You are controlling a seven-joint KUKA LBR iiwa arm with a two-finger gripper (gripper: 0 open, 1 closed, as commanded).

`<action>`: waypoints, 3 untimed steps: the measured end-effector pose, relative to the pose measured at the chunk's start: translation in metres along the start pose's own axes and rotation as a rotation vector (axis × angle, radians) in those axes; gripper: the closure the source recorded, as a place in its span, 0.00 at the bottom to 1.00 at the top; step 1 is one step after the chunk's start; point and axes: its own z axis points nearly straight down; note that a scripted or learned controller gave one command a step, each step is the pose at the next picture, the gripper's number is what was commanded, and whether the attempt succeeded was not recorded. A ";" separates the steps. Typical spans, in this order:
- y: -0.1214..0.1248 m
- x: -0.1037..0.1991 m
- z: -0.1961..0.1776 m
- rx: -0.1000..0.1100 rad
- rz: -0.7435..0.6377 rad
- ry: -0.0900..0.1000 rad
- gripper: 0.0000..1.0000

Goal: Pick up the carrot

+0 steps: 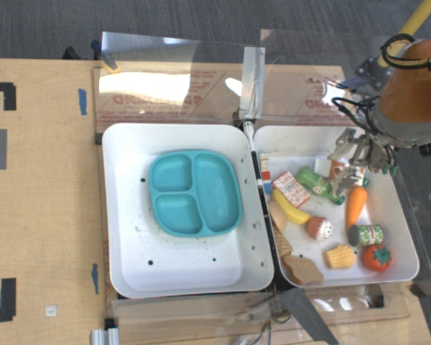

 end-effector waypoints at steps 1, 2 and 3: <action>-0.041 0.031 0.027 0.000 0.117 0.008 0.00; -0.027 0.092 0.025 0.001 0.382 0.005 0.00; 0.030 0.151 0.023 0.000 0.250 0.001 0.00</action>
